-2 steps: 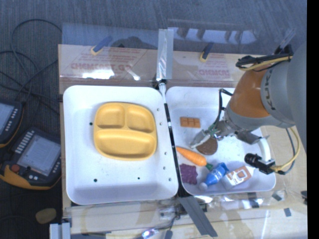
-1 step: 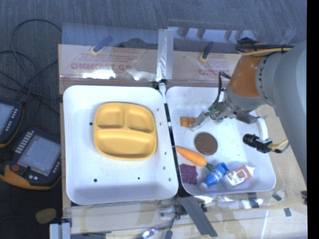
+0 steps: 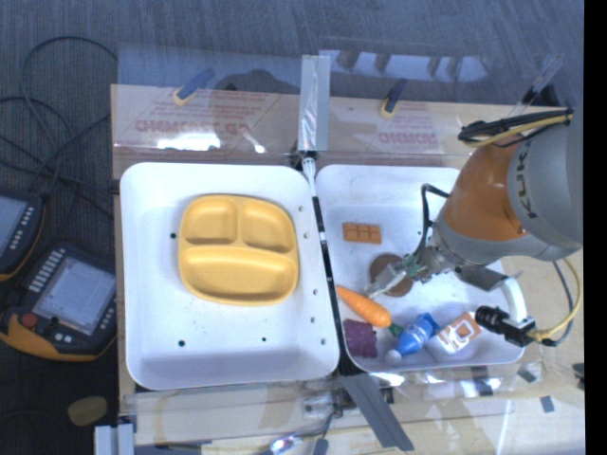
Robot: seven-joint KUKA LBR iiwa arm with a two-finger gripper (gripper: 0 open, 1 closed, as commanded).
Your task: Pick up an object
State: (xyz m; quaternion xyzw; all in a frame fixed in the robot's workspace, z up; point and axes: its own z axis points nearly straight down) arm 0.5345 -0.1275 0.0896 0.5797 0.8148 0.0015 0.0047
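The plate (image 3: 237, 249) lies in the left bin (image 3: 152, 349), toys (image 3: 398, 325) in the right bin (image 3: 379, 183).

Both bins white: left bin (image 3: 142, 282), right bin (image 3: 398, 192). In the left bin, a yellow divided tray (image 3: 237, 248), plain, no pattern. In the right bin: a small orange-brown waffle piece (image 3: 361, 232) with a grid of squares; a dark brown round piece (image 3: 387, 272); an orange carrot (image 3: 362, 305); a purple item (image 3: 358, 336); a blue bottle (image 3: 413, 336) with a lighter cap; a white carton (image 3: 457, 334) with orange print. My arm (image 3: 531, 197) is grey with an orange band. Bench (image 3: 209, 117) is tan with faded red lettering.
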